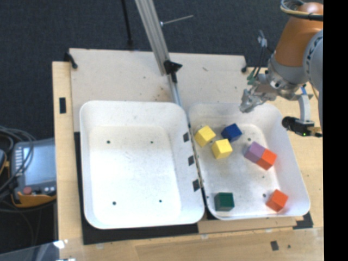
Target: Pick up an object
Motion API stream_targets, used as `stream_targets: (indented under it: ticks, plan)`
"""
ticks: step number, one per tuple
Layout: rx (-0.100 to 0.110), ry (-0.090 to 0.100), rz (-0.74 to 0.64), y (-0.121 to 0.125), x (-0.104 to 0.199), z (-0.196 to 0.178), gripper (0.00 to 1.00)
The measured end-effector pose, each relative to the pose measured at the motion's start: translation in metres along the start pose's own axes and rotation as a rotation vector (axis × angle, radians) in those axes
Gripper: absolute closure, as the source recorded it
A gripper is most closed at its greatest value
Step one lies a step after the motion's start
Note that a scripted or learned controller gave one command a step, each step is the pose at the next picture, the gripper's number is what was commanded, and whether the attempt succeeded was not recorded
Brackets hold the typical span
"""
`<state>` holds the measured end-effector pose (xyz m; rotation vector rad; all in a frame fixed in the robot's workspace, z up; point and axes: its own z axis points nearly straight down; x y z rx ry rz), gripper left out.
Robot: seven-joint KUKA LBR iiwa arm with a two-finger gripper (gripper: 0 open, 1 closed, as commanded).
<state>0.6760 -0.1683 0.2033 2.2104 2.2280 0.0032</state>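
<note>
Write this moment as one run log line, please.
tool: over right bin far edge | held: nothing visible | nearest: blue cube | pick: not yet done

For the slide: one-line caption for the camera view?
Gripper hovers over right bin's far edge; yellow, blue, purple, orange and green blocks inside.

Both bins, the left bin (136,162) and the right bin (291,162), are white with faint dark speckles. The right one holds 2 yellow cubes (205,136) (222,148), a blue cube (232,131), a purple-and-orange block (259,155), an orange cube (277,200) and a dark green cube (224,201).
</note>
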Motion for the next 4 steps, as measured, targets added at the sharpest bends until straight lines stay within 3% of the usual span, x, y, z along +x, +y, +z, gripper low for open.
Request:
stream_targets:
  ticks: [2,3,4]
  plan:
    - [0.004,0.003,0.001,-0.014,0.107,-0.014,1.00]
    - [0.006,0.002,0.001,-0.016,0.159,-0.009,1.00]
    - [0.001,0.003,-0.001,-0.011,0.214,-0.027,1.00]
